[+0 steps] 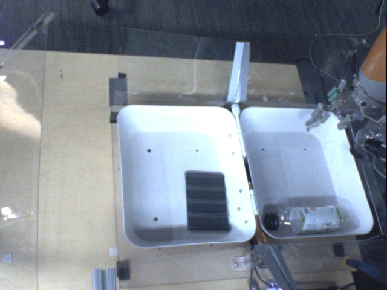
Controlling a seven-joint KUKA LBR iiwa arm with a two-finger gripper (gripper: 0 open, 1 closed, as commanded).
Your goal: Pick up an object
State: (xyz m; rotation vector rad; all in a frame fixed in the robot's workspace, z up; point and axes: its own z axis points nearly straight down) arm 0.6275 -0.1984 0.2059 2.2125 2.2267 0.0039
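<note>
The gripper (pixel 329 115) hung at the far right corner of the right bin (pixel 284 156), its metal fingers (pixel 315 118) reaching out over the bin's upper rim. They were small and partly lost against the clutter of the wrist, so whether they stood apart or together could not be told; nothing showed between them. Behind them the wrist carried cables and a teal fitting, and the arm's orange band (pixel 373 65) sat at the view's right edge above it.

Below, in the near end of the same bin and well apart from the gripper, a clear plastic bottle (pixel 305 219) lay on its side against the front wall. Its dark cap pointed toward the divider between the bins, and a pale label wrapped its middle.

In the left bin (pixel 151 138), a black ribbed rectangular block (pixel 207 201) lay flat near the front, closer to the bin's right side. Both bins sat touching side by side on the light wooden bench (pixel 66 180), with a metal bar (pixel 239 71) rising behind their meeting edge.
</note>
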